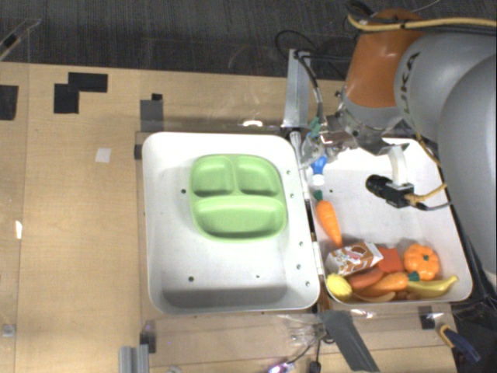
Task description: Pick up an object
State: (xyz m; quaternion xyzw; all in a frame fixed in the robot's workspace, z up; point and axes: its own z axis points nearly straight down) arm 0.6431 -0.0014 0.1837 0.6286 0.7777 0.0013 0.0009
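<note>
My gripper (319, 148) hangs low at the far left corner of the right bin (444, 231), against the wall shared with the left bin. A small blue and white item (317, 169) sits right below it; I cannot tell if it is touched. A carrot (329, 221) lies just in front of the gripper, along the bin's left wall. At the bin's near end lie a snack packet (353, 258), a yellow lemon (338, 287), a small orange pumpkin (421, 260), a banana (435, 287) and red and orange pieces (380, 280).
The left bin (167, 270) holds a green divided plate (236, 194) at its middle. The grey arm with its orange band (377, 61) covers the right bin's far right. A black fitting with a cable (390, 189) hangs over the bin's middle.
</note>
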